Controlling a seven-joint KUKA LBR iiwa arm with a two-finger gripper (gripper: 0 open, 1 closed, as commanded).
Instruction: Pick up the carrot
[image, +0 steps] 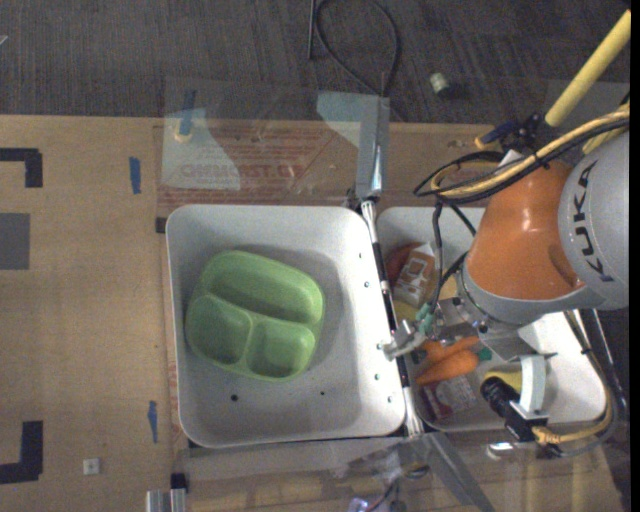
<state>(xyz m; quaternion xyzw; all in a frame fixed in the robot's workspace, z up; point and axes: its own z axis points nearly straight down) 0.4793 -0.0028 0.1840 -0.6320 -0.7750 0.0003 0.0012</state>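
Orange carrot (447, 360) lies in the right bin (590, 395), just under the gripper (440, 335); whether its fingers are open or closed I cannot tell; green tray (255, 315) sits in the left bin (200, 400)

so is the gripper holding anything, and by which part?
Cannot tell. The gripper sits directly over the carrot in the right bin, but the wrist hides any contact.

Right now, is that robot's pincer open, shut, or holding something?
Pincer: low in the right bin, right by the carrot; the arm hides it, so open, shut or holding cannot be told.
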